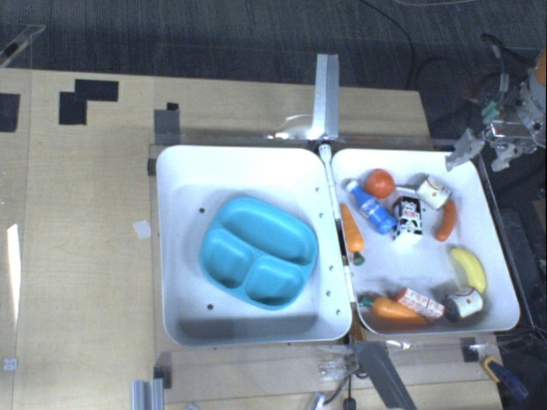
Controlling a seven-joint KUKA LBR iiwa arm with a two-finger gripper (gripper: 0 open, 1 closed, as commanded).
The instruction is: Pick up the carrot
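Observation:
A slim orange carrot (351, 229) lies lengthwise against the left wall of the right bin (500, 229). A second, thicker orange carrot-like piece (395, 310) rests near that bin's front wall, its green end pointing left. My gripper (480, 142) hangs over the far right corner of the right bin, well away from both orange pieces and with nothing visibly in it. Cables and wrist parts clutter it.
The right bin also holds a red tomato (379, 182), a blue bottle (373, 210), a black-and-white toy (409, 217), a sausage (446, 220), a banana (467, 269) and a small can (467, 304). A blue divided plate (256, 252) lies in the left bin (179, 229).

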